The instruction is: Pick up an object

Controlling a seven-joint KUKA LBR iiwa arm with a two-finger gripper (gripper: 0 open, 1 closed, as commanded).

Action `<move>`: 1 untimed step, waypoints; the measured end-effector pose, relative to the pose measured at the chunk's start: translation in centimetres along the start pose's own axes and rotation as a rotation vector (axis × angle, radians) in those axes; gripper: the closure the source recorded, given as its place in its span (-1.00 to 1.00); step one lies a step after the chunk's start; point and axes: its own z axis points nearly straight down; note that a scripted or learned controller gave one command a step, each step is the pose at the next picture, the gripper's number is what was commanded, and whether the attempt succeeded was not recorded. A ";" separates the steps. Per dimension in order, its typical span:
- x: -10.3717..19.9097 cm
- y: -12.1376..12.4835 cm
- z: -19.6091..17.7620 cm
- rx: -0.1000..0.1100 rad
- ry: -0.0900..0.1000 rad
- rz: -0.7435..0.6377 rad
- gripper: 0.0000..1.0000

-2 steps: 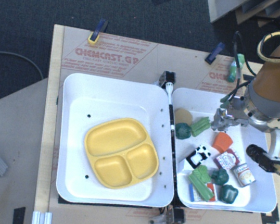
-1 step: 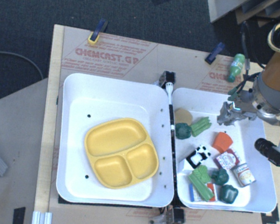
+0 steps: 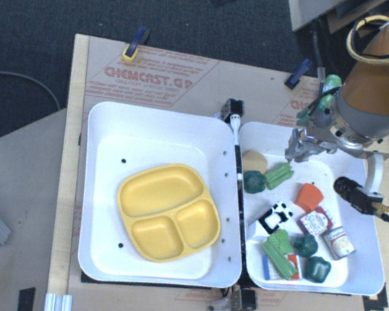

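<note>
**Operator:** Report task status at this moment.

**Technician:** The pick had not been completed. The gripper (image 3: pixel 299 151) stood low over the back part of the right bin (image 3: pixel 373 249), and nothing was visible between its fingers. Whether they were open or closed could not be determined at this resolution.

**Operator:** Where were the candidate objects?

**Technician:** All lay in the right bin. The light green piece (image 3: pixel 278 175) lay tilted just in front of the gripper and was the closest item. A dark teal piece (image 3: pixel 254 182) touched its lower end, and a beige round object (image 3: pixel 254 160) sat just behind that, against the bin's left wall. An orange block (image 3: pixel 309 196) lay near the centre. Toward the front were a black-and-white item (image 3: pixel 275 217), a small labelled can (image 3: pixel 339 242), a green ridged piece (image 3: pixel 282 251) and two dark green pieces (image 3: pixel 311 257).

**Operator:** And the left bin?

**Technician:** The left bin (image 3: pixel 96 172) held a yellow divided tray (image 3: pixel 169 211) only.

**Operator:** What remained?

**Technician:** In my judgement, the approach was largely done. Closing on an object and lifting it were outstanding. The light green piece was the probable target, given its position. Its contact with the teal piece could disturb the grasp.
</note>
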 end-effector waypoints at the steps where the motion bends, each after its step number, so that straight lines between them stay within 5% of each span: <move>1: -1.0 1.0 -0.1 0.000 -0.001 0.003 1.00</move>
